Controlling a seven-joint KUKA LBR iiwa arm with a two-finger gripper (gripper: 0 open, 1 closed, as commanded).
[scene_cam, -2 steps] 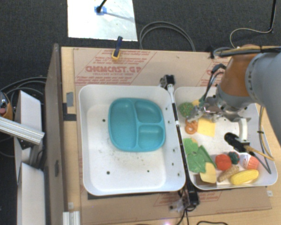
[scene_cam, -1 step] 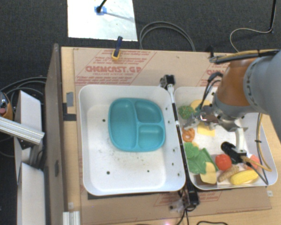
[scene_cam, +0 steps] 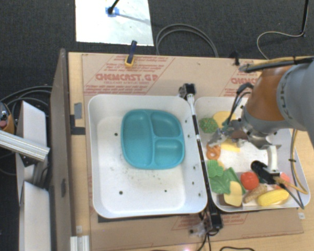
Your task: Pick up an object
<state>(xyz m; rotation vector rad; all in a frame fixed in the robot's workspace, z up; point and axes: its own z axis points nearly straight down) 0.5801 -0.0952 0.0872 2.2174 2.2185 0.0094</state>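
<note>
The gripper (scene_cam: 220, 138) stood low in the right bin (scene_cam: 298, 163), its jaw state indeterminable from above. An orange ring (scene_cam: 213, 151) lay just beside it, ungrasped. A teal divided plate (scene_cam: 152, 139) occupied the left bin (scene_cam: 107, 192). Mixed toy foods, including a red tomato (scene_cam: 249, 180), clustered near the right bin's front wall.

I see two bins side by side on the desk (scene_cam: 146, 72): the divided tray (scene_cam: 152, 139) lies in the left bin (scene_cam: 107, 192), the toy foods (scene_cam: 240, 184) in the right bin (scene_cam: 298, 163).

Teal divided plate (scene_cam: 152, 139) lies in left bin (scene_cam: 107, 192).
</note>
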